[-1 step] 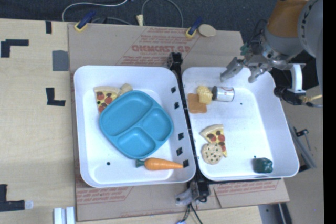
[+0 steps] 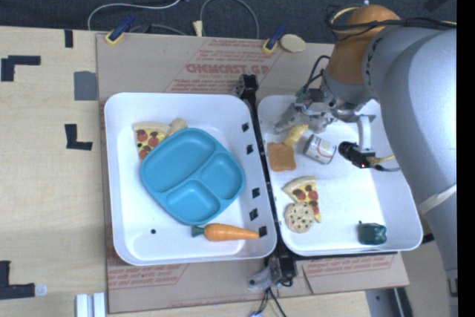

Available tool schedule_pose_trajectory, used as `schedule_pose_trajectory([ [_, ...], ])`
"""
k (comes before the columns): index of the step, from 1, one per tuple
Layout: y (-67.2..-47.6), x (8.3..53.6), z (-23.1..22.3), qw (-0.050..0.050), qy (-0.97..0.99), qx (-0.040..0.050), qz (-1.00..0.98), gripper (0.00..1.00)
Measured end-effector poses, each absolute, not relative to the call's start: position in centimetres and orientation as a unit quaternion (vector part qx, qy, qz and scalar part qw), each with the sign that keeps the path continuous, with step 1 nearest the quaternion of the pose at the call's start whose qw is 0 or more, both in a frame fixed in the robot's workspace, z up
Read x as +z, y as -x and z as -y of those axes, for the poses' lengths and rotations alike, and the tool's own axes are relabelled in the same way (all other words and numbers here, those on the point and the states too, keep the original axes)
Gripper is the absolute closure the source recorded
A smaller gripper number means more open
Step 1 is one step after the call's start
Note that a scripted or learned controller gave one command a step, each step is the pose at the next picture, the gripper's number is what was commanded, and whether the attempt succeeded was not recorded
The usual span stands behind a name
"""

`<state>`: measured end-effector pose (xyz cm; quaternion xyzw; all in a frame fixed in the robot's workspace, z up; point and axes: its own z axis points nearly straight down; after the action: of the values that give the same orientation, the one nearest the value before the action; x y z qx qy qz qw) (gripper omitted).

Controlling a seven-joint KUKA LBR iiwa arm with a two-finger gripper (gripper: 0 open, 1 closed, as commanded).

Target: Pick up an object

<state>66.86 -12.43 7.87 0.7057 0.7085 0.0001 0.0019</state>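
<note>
Gripper (image 2: 295,117), opening impossible to tell, over right bin (image 2: 349,240) at 11 o'clock; yellow piece (image 2: 295,134) may slide against toast (image 2: 280,157), spoiling the grasp.

A pale wooden bench (image 2: 44,182) fills the lower frame, bearing a brown cardboard sheet (image 2: 215,63) (red print on it) at centre; 2 white bins (image 2: 119,159) (image 2: 397,193) sit side by side on the cardboard.

pizza slice (image 2: 149,136) partly under tray (image 2: 193,174)
</note>
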Motion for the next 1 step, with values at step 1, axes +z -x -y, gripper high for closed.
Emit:
schedule_pose_trajectory([
  [1, -65.49, 8.6, 10.48, 0.002, -0.706, -0.0003, -0.708, 0.0],
])
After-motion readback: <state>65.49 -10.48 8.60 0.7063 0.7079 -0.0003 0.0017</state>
